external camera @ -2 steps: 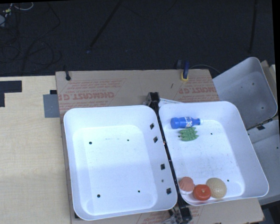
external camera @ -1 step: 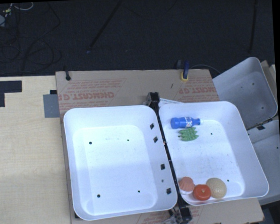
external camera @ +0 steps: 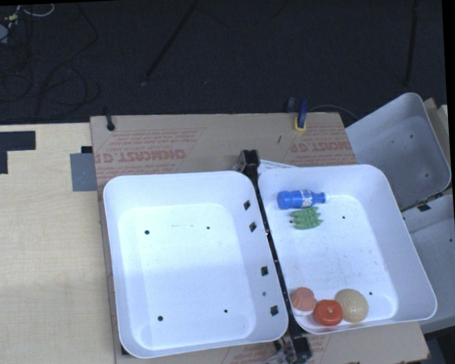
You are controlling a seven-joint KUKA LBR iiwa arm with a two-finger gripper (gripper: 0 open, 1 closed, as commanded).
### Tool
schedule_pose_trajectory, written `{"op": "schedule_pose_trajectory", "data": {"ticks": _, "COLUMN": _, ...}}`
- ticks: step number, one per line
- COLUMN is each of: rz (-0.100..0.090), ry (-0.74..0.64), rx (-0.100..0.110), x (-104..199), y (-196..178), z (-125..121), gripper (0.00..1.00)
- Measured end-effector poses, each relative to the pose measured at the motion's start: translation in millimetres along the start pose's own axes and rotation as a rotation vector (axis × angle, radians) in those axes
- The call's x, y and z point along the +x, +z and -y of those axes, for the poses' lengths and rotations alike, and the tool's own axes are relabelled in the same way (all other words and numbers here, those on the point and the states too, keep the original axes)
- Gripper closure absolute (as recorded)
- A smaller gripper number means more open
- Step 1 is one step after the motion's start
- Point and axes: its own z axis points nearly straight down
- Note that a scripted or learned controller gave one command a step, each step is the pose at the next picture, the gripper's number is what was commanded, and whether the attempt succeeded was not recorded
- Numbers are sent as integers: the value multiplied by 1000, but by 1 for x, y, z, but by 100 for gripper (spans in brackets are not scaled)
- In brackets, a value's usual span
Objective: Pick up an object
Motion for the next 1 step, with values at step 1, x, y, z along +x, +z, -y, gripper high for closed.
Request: {"op": "schedule_pose_trajectory", "data": {"ticks": 1, "rz": 0, "ry": 0, "rx": 0, "x": 0, "y": 0, "z": 1, "gripper": 100}}
